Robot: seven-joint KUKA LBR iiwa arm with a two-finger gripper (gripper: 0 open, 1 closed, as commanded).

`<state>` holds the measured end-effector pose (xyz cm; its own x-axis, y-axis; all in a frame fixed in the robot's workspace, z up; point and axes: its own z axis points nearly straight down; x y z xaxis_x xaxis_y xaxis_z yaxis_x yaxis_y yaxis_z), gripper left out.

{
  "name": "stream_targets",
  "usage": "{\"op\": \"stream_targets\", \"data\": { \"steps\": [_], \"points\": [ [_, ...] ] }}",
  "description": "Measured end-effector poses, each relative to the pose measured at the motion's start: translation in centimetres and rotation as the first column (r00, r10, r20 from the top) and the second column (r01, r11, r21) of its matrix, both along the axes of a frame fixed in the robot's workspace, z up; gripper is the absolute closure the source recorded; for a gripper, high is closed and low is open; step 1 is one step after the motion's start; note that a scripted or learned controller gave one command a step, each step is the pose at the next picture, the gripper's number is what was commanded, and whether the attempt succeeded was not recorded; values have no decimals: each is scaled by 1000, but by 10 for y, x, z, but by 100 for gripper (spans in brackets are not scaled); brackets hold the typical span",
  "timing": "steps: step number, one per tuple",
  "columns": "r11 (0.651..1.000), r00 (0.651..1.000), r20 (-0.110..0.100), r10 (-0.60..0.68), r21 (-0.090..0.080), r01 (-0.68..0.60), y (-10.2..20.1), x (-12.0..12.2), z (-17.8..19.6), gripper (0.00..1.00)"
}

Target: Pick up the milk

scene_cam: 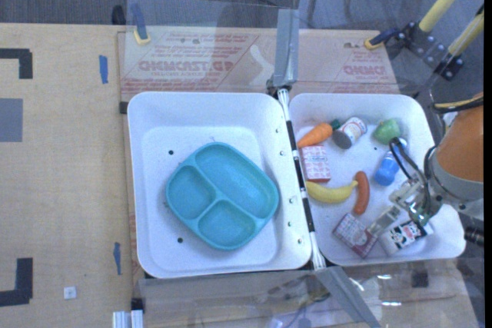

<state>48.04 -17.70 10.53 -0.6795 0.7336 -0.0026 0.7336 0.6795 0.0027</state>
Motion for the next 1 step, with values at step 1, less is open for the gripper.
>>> {"op": "stream_targets", "data": {
  "steps": [1],
  "points": [
    [999, 999, 0, -39, 0, 39, 18, 10, 139, 0]
  ]
}}
